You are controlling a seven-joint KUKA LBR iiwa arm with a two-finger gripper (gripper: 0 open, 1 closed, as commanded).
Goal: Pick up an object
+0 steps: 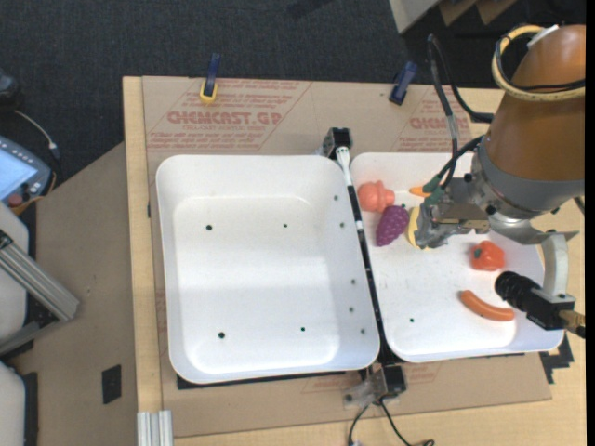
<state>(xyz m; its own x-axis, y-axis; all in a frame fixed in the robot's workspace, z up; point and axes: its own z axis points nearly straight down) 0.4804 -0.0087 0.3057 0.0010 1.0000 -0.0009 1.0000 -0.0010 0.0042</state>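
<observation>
My gripper (429,230) hangs over the right bin (418,323), near its middle. A purple bunch of grapes (391,224) lies just left of the gripper, with a yellow piece (413,233) showing between the two. A pink-orange toy (376,196) rests above the grapes by the bin's left wall. A small orange piece (421,191) peeks out behind the gripper. Right of the gripper lie a red-orange pepper-like toy (486,255) and, lower down, an orange sausage shape (486,306).
The left bin (186,193) sits beside the right one, sharing a black-edged divider (358,240). A black fitting (532,299) of the arm overhangs the right bin's near right corner. Blue and yellow clamps (212,79) hold the cardboard base at the back.
</observation>
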